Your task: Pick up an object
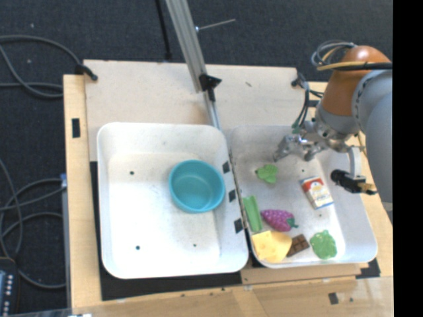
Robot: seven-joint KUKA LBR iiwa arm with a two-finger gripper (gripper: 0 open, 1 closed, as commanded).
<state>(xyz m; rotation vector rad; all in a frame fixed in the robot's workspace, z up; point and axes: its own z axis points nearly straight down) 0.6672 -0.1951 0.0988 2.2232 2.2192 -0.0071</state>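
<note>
On your left, the blue bowl sits in the left bin. In the right bin, toys cluster near you. The arm reaches in from the far right, its pincer released, splayed above the green leaf, gripping nothing.

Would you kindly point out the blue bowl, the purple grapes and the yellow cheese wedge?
blue bowl [196,185], camera view, inner floor.
purple grapes [277,219], camera view, middle of bunch.
yellow cheese wedge [269,246], camera view, top face.
</note>
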